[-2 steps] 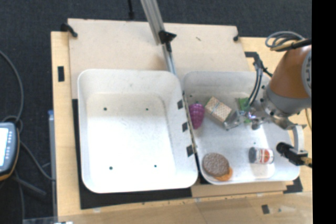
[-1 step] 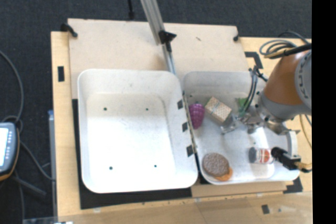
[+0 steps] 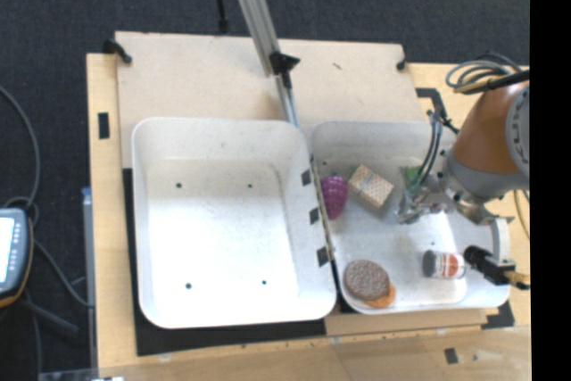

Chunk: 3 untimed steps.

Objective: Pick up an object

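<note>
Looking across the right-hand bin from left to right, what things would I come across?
Purple object → round brown disc → tan block → the arm's end effector → small bottle lying down.

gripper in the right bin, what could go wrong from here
The gripper sits low in the right bin, beside the tan block with a green thing next to it, so it may nudge one rather than catch it. The small bottle lies on its side and could roll. The purple object hugs the bin wall, awkward to grasp.
</note>
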Available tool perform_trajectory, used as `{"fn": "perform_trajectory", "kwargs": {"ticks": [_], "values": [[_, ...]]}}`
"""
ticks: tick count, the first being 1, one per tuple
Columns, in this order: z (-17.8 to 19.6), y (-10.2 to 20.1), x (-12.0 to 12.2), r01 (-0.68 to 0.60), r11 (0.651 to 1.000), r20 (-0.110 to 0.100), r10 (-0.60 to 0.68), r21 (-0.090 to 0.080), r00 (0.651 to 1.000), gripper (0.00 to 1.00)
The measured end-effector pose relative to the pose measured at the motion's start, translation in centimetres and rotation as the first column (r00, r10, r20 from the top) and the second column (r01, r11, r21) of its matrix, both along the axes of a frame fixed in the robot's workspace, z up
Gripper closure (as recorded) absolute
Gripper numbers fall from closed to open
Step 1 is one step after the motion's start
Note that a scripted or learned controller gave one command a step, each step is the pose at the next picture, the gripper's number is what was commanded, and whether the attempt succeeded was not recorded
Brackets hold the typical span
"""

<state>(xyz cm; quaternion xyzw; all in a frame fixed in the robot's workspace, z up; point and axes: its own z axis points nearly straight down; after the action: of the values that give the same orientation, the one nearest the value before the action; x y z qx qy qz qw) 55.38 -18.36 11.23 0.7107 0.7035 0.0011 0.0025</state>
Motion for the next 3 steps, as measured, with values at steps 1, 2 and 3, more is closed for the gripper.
{"fn": "perform_trajectory", "kwargs": {"ticks": [1, 2, 3], "values": [[6.1, 0.7, 0.1, -0.013, 1.0, 0.003, 0.013, 0.0, 1.0, 1.0], [10.6, 0.2, -0.1, -0.013, 1.0, 0.002, 0.013, -0.001, 1.0, 1.0], [14.1, 0.1, 0.1, -0.015, 1.0, 0.001, 0.015, 0.0, 1.0, 1.0]]}}
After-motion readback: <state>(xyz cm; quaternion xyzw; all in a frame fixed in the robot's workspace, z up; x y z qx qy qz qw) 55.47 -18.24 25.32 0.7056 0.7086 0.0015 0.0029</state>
